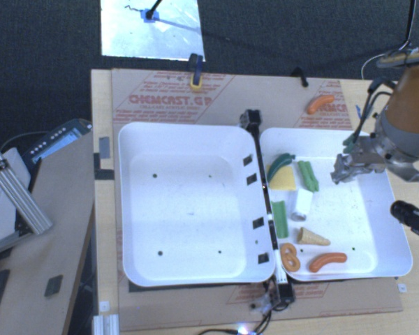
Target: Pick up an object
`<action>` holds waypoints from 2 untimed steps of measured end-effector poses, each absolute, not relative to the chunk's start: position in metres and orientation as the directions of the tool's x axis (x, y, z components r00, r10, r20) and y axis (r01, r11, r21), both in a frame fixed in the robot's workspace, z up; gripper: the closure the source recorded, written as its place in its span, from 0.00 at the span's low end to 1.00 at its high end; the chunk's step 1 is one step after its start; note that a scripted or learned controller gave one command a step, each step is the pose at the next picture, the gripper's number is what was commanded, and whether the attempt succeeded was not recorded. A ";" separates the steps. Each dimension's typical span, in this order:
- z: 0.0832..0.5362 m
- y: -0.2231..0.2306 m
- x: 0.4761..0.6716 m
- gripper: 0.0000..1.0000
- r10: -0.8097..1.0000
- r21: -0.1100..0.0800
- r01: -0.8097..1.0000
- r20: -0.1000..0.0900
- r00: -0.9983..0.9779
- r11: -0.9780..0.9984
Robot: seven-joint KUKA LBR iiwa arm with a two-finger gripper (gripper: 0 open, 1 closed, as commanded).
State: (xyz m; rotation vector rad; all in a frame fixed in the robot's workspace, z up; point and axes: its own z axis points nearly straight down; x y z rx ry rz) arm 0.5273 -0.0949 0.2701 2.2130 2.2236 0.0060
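Objects lie left of claw (343, 167) over right bin (377, 215).

Sat side by side: left bin (188, 208), right bin (377, 250). Crowded along right bin's left side: bean pod (280, 163), wedge (284, 179), block (303, 202), cone (312, 238), pretzel (290, 256), sausage (327, 260). Hung over far right: gripper (343, 170).

i see the bench (216, 89) under a clear sheet printed with red lettering. at eleven o'clock a shiny silver panel (151, 19) lies on the dark floor. a yellow clamp (195, 82) sits at twelve o'clock on the bench's far edge. at nine o'clock a grey handheld controller (56, 139) rests beside a slanted metal rail (14, 194). a black divider strip (260, 187) runs down the centre.
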 end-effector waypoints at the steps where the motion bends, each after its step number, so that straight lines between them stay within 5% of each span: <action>1: 0.180 -0.048 0.495 1.00 1.000 -0.007 1.000 0.003 -0.007 0.007; 2: 0.185 -0.025 0.589 1.00 1.000 0.010 1.000 0.000 -0.008 0.008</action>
